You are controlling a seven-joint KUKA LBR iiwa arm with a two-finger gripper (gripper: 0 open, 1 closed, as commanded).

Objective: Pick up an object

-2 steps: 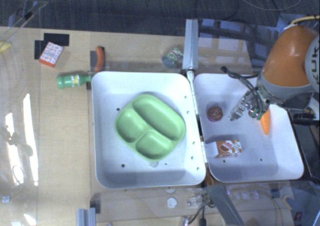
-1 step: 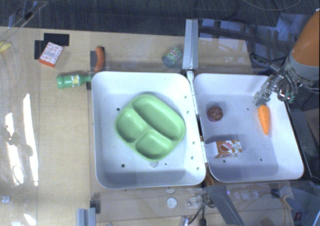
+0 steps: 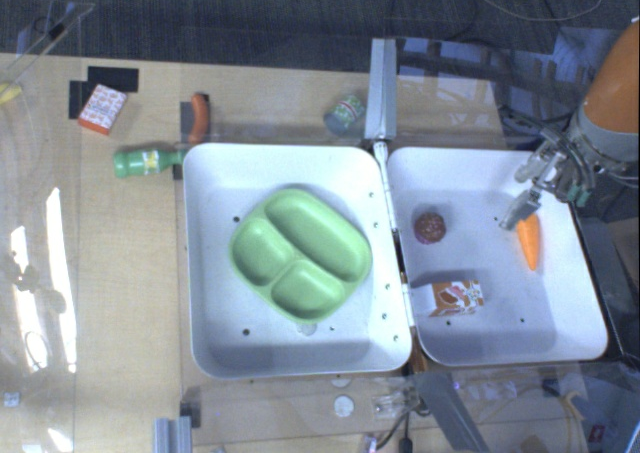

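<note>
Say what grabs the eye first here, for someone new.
The big green divided tray fills the middle of the left bin. In the right bin, the gripper hangs at the far right just above an orange carrot, with a dark red ball and a small carton further left.

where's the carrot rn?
The carrot lies in the right bin, near its right wall, just below the gripper and right of the dark round object.
</note>
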